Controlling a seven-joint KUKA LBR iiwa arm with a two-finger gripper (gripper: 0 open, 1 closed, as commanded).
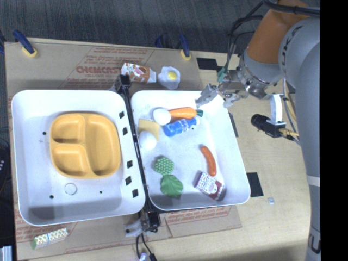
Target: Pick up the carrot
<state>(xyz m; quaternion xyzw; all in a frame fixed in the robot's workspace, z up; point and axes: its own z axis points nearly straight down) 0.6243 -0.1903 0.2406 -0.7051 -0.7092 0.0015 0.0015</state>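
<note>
Dark carpet lies behind the desk point(272, 222), which is covered by printed cardboard and carries two shallow white bins side by side. On the right, the grey arm point(304, 91) with its orange band reaches in. The left bin point(22, 145) holds a yellow divided plate point(85, 144). The right bin point(234, 162) holds a blue bottle point(179, 126), a ketchup packet point(209, 185), a sausage point(209, 160), two green pieces, a white egg and the carrot point(182, 112), which lies near the bin's far edge, between the egg and the claw point(209, 95). That claw hangs just above the bin's far right corner, beside the carrot's tip; whether its fingers are spread or closed cannot be told, and nothing shows between them.
</note>
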